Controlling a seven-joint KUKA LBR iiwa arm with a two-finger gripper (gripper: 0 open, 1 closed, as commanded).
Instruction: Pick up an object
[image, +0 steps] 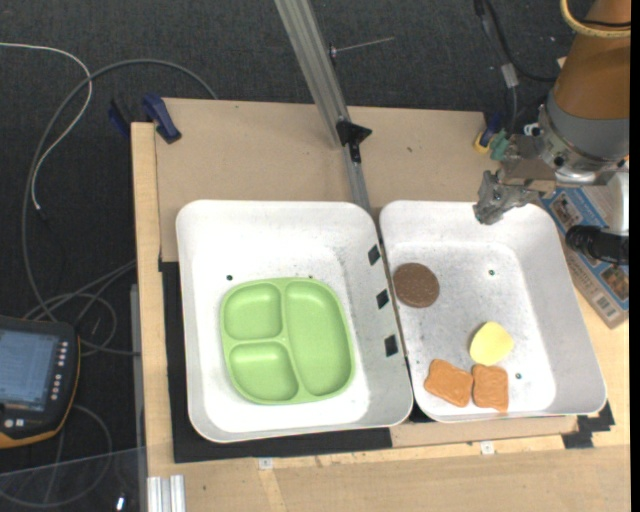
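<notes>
Nearest you: two orange pieces (468, 384), well below the fingers (487, 210).
Room: your fingers sit over the right bin's (545, 300) top rim.
Grip: cannot tell.

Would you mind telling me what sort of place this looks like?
Probably a robotics lab bench for pick tests: a robot arm reaches over two white bins, a teach pendant lies at the left, and cables trail across the dark floor.

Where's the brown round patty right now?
The brown patty lies in the right bin, near its left wall, up-left of the yellow piece.
</notes>
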